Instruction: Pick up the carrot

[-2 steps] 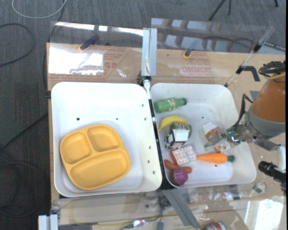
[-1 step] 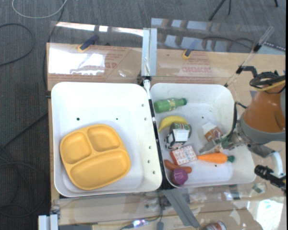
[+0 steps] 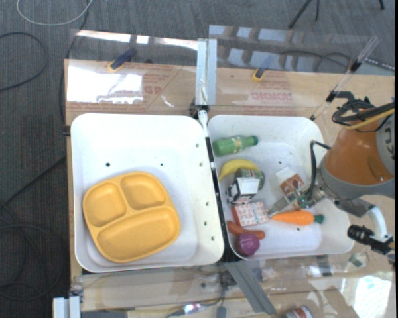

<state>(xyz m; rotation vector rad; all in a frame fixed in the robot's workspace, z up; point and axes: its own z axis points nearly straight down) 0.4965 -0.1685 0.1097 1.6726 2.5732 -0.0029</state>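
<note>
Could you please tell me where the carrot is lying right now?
The carrot lies in the right bin, near its front right, just right of the pink card and below the claw.

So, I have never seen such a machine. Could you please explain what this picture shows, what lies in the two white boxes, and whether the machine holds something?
One camera looks down at a slant on a bench with two shallow white bins. The grey and orange shape at the right is a robot arm; its tool reaches into the right bin, just above the carrot. I cannot tell whether it grips anything, and the carrot seems to lie on the bin floor. Also there: a green bottle, a banana, a purple piece and small packets. The left bin holds a yellow divided tray.
</note>
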